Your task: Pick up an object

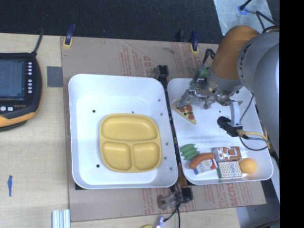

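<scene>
We see gripper (190, 98) low in right bin (251, 122), near its back left corner, tips just above pizza slice (185, 112). Fingers blur together; we cannot tell how wide they stand, nor whether they touch slice. Along bin's front edge we count green beans (188, 150), hot dog (202, 159), two small cartons (228, 161), orange (247, 166). Left bin (85, 127) carries yellow divided tray (129, 142). Tablet (16, 89) lies at far left of bench.

I see two white bins (76, 127) on the pale wood worktop (33, 165). A yellow divided tray (129, 142), green pods (188, 150), a red sausage (201, 158), an orange ball (247, 166), and a yellow pizza slice (185, 112) dotted red.
</scene>
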Robot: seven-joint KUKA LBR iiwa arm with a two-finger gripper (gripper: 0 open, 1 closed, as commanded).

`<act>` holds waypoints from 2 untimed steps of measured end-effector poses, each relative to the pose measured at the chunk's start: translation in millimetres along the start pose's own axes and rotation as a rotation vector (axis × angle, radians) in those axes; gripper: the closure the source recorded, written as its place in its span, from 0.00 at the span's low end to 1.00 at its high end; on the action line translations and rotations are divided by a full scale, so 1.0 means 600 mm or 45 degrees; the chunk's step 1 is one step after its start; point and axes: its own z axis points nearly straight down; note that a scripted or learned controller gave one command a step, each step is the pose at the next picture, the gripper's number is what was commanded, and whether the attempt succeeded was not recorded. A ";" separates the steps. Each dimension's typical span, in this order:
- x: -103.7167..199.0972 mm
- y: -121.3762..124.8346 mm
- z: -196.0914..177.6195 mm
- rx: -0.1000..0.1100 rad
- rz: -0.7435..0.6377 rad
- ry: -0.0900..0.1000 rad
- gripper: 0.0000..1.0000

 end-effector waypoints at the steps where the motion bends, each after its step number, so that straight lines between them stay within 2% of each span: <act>1: 0.000 0.002 -0.019 -0.002 -0.003 0.002 1.00; 2: 0.000 0.002 -0.019 -0.001 -0.003 0.002 0.00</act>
